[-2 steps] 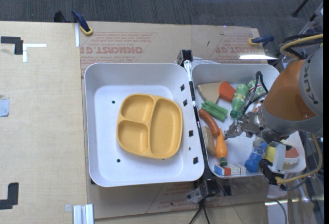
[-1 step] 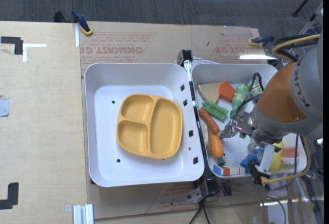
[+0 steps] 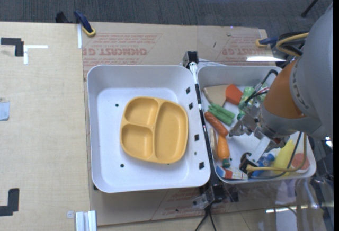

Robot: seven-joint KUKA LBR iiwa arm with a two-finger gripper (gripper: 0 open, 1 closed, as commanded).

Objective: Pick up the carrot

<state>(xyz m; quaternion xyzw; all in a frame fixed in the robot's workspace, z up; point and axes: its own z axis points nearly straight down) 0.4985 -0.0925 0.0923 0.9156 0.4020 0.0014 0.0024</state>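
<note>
Carrot (image 3: 223, 146) lies near the left wall of the right bin (image 3: 312, 163), tip pointing toward the front edge, a red sausage-like toy (image 3: 216, 123) just above it. To its right the gripper (image 3: 239, 129) hangs close beside it, not touching; whether it is wide or narrow cannot be told. The arm (image 3: 302, 87) hides much of the bin's right half. A yellow divided plate (image 3: 154, 130) sits in the left bin (image 3: 103, 118).

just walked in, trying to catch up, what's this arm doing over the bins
A grey robot arm reaches in over the right bin, which holds a jumble of toy food and small items. The carrot it is meant to pick up lies near that bin's left wall, not lifted. The gripper hangs just to the carrot's right. The left bin holds a yellow divided plate.
</note>
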